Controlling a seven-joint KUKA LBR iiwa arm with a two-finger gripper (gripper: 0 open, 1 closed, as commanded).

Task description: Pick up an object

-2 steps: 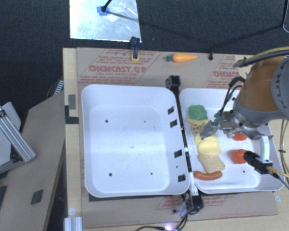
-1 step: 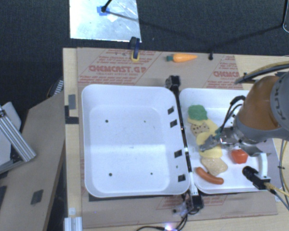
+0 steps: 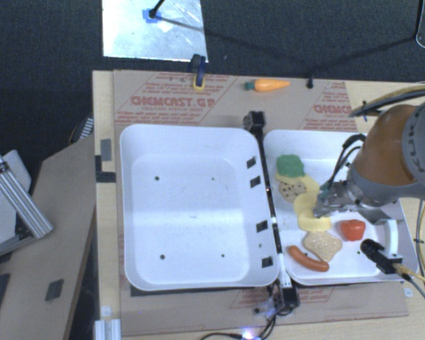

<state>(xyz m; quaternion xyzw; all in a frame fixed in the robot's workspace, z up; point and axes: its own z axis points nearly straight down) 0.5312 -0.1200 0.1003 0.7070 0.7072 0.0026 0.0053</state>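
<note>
The right bin holds several toy foods: a green leafy piece, a spotted cookie, a yellow piece, a red piece, a slice of toast and a sausage. My gripper is low in this bin, at the right edge of the yellow piece, with the red piece just to its right. The wrist hides the fingertips.
The left bin lies beside the right one, with black clips along the shared wall. An orange toy carrot lies on the board behind the bins. The arm's grey and orange body hangs over the right bin's right side.
</note>
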